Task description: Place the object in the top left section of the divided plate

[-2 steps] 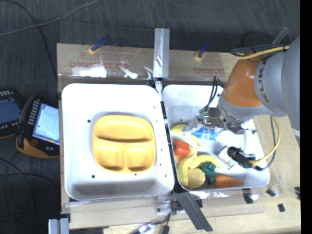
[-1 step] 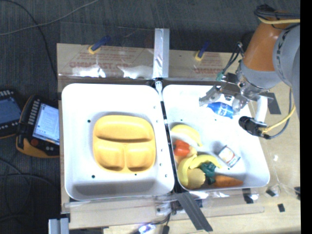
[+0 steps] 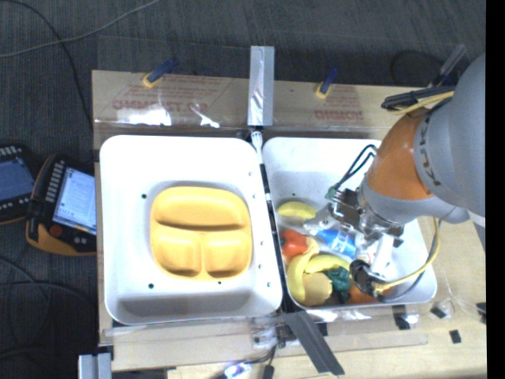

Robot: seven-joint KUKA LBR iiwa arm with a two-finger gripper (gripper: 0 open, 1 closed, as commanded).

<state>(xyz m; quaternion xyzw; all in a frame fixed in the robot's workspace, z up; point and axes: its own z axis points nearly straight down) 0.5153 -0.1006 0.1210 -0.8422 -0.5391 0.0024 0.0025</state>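
On the worktop [image 3: 181, 93] two shallow white bins sit side by side. The left bin [image 3: 126, 180] carries a yellow divided plate [image 3: 201, 231], which lies near the middle of the bin floor with one long section across its far side and two smaller sections along its near side; all three sections show only bare yellow surface. The right bin [image 3: 308, 160] holds a heap of toy objects gathered toward its near half: a yellow piece [image 3: 295, 209] lies close to the divider between the bins, a red-orange piece [image 3: 293, 243] sits just below it, a banana-like yellow shape [image 3: 309, 279] rests against the near wall, a dark green piece [image 3: 339, 278] lies beside that, and a blue and white item [image 3: 341, 242] sits in the middle of the pile. The grey arm with its orange band [image 3: 398, 168] reaches in from the right and leans down over this heap, and the gripper [image 3: 364, 253] hangs low among the objects, just beside the blue and white item and above the green one. Whether it is open, closed or gripping anything cannot be told, since the wrist and cables hide that part. A handheld pendant [image 3: 67, 208] lies on the floor left of the worktop.
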